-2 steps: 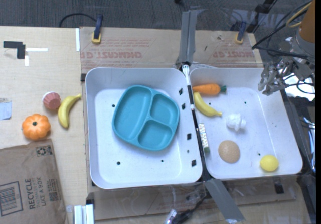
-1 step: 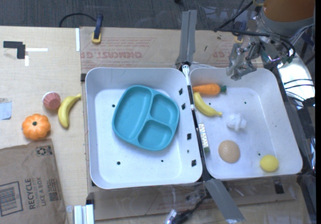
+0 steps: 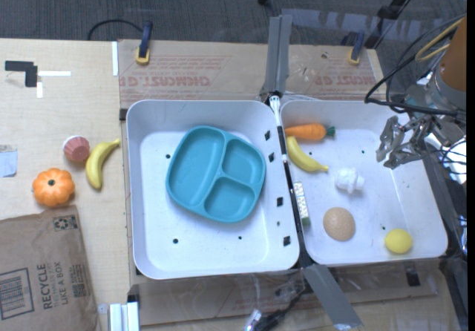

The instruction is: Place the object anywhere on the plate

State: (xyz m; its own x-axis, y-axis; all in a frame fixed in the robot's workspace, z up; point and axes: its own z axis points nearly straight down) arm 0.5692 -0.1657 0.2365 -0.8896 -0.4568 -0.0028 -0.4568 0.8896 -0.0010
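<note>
Nearest the camera, a small yellow lemon [image 3: 398, 241] and tan egg [image 3: 339, 223] lay in the right white bin [image 3: 371, 251]; beyond, the metal two-finger gripper [image 3: 397, 145] hovered empty, jaws seemingly spread, ready to pick for the blue sectioned plastic plate [image 3: 216, 173].

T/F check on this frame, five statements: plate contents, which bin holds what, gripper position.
1. The blue plate sits in the left bin. True.
2. A carrot lies on the plate. False: the carrot is in the right bin, near its top left corner; the plate has nothing on it.
3. A banana lies in the right bin, just below the carrot. True.
4. The gripper hangs over the left bin. False: it is at the right bin's upper right side.
5. The yellow ball is between the gripper's fingers. False: it lies in the right bin's lower right corner, apart from the gripper.
</note>
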